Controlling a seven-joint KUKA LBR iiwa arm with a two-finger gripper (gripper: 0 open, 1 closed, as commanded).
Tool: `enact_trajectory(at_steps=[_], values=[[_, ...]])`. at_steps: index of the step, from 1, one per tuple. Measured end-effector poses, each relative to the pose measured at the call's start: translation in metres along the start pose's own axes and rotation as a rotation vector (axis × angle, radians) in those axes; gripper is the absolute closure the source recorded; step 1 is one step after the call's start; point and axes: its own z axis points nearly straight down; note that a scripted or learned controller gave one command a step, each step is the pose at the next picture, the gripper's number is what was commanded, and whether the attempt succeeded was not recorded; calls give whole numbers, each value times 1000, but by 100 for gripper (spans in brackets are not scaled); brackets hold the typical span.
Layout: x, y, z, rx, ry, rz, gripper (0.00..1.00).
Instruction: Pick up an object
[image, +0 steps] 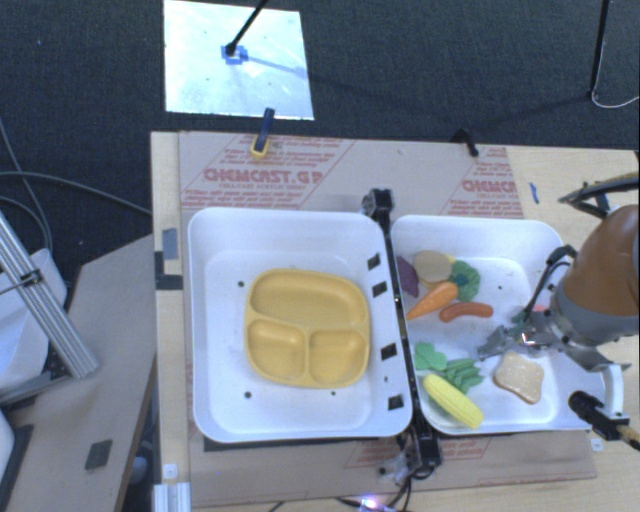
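The right bin (540, 240) holds several toy foods. A tan round piece (433, 266), a green broccoli (463, 278), an orange carrot (432, 299) and a purple piece (408, 274) cluster at its far left. A red sausage (466, 311) lies mid-bin. Nearer the front are a green leafy piece (447, 366), a yellow corn cob (452, 399) and a slice of bread (520, 378). My gripper (512, 341) is down inside this bin, just behind the bread and right of the sausage. Nothing shows held in it.
The left bin (215, 300) holds a yellow divided plate (305, 327). A black divider with clips (392, 310) runs between the bins. The arm's orange band (608, 270) hangs over the right bin's right wall. A metal frame (40, 300) stands at the left.
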Motion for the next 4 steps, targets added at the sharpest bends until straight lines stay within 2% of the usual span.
enact_trajectory(at_steps=[1,2,3,4], values=[[87,41,-1,-7,7,-21,0],[92,-23,-3,0,5,-9,0],[97,-20,0,-5,4,-10,0],[50,-20,0,-5,2,-7,0]])
